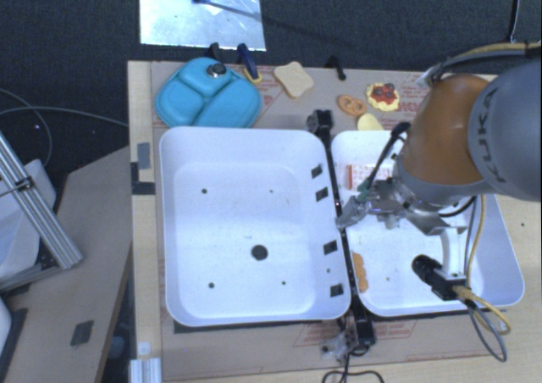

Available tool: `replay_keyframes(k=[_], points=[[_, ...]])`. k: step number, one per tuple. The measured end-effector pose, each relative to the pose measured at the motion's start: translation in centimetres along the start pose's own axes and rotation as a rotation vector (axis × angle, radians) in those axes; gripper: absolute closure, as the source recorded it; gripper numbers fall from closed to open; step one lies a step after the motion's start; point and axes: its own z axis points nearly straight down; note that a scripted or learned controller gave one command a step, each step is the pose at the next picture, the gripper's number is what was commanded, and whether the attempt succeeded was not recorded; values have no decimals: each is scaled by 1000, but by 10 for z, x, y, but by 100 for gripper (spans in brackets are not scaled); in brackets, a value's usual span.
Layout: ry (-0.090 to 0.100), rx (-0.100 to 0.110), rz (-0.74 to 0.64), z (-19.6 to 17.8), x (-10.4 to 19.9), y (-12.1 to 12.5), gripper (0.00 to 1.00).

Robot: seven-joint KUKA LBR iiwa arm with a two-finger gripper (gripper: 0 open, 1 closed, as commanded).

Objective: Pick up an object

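small tan flat object (360,272), a bit like a cracker, lies in the right white bin (500,288), close against that bin's left wall, down at about 7 o'clock from the bin's middle. it is the one loose thing i can see in that bin, so it looks like the thing to pick up. it lies flat near the wall, which may make it hard to get fingers on both sides of it.

the gripper (373,206) hangs over the right bin, at about 12 o'clock from the tan object and apart from it. the big grey arm with the orange band (440,135) comes in from 3 o'clock and covers much of the bin. i cannot tell how the gripper's tool is set, because the wrist parts hide it. nothing shows in its grasp.

the left white bin (182,152) sits beside the right one, with a dark round spot (259,252) on its floor.

behind the bins, at 12 o'clock, toys rest on the bench: a blue plastic divided plate (207,93), a tan toy bread slice (294,79), a small pretzel-like piece (351,104) and a round yellow toy with red on top (383,96). they are out of the bins, likely parked out of the way.
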Motion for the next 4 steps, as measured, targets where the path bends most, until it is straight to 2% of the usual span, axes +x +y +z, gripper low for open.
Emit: replay_keyframes(k=[1, 2, 3, 4], points=[[-2, -23, 4, -211, 25, -15, 0], [-4, -5, 6, -194, 51, -1, 0], [-4, 5, 4, -92, 103, 21, 0], [-4, -4, 6, 106, 166, 50, 0]])
